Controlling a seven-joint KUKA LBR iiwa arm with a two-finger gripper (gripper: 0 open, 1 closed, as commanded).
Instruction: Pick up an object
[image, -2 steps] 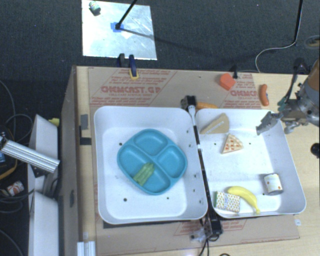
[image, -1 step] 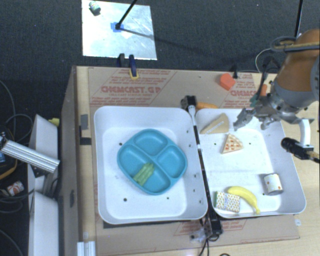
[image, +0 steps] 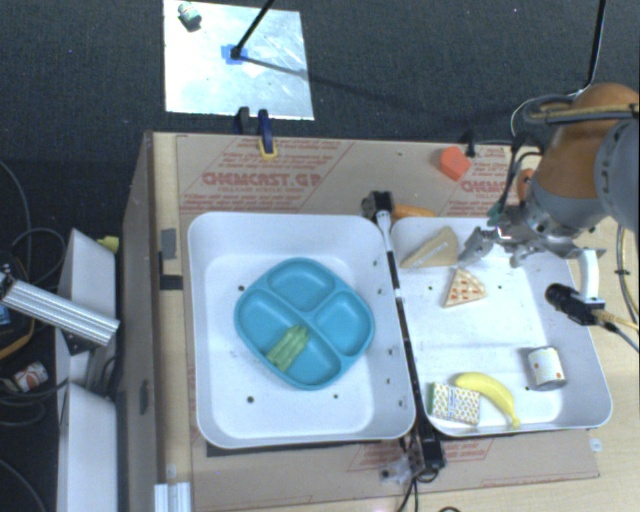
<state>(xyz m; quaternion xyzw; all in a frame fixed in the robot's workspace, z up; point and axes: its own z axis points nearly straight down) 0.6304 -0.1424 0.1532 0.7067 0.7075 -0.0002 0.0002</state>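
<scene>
Two bins: both white and shallow, side by side on the bench; left bin, right bin.
Writing: red letters "CHEMCAST GP" on the brown sheet behind the left bin, and the same kind of print behind the right bin, too cut off for me to read.
Left bin: it holds a blue divided plate, and a green piece lies in its near-left compartment, long axis on a diagonal.
Right bin, far left: a pale wedge, tip pointing to the far right.
Right bin, middle: a pizza slice with dots, narrow tip toward the far side, just beside the wedge.
Right bin, near edge: a checked packet, then a yellow banana, long axis from left to near right, curved.
Right bin, right: a small grey can lying on its side.
Bench behind: an orange block.
My pincer: above the far part of the right bin, close to the wedge; I cannot tell how it stands, and I see nothing in it.
</scene>
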